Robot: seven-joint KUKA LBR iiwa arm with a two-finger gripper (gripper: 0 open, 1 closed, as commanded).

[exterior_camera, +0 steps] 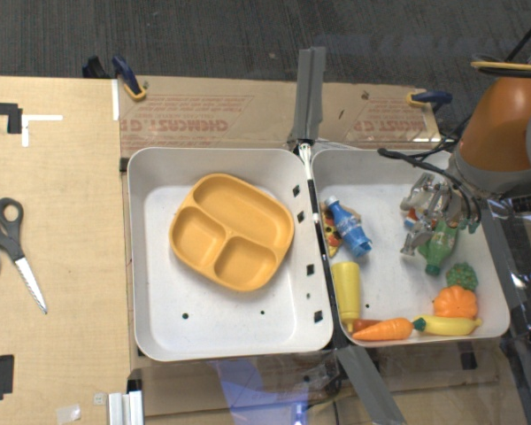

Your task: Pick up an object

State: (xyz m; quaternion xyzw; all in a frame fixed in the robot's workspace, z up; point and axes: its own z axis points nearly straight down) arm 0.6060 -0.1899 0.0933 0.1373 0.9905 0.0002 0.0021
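Observation:
My gripper (422,224) hangs low over the right bin (380,171), near its right side. A green bottle (440,246) lies right against it, partly hidden under the metal of the hand. Whether the bottle is gripped cannot be made out. Other toys lie in the same bin: a blue bottle (350,228), a yellow bottle (346,290), a carrot (385,328), a banana (447,325), an orange fruit (456,302) and a broccoli piece (461,275).
The left bin (150,264) holds a yellow divided plate (233,231). Scissors (13,246) lie on the wooden bench at far left. A metal divider (311,228) separates the bins. The arm's orange band (504,122) rises at the right.

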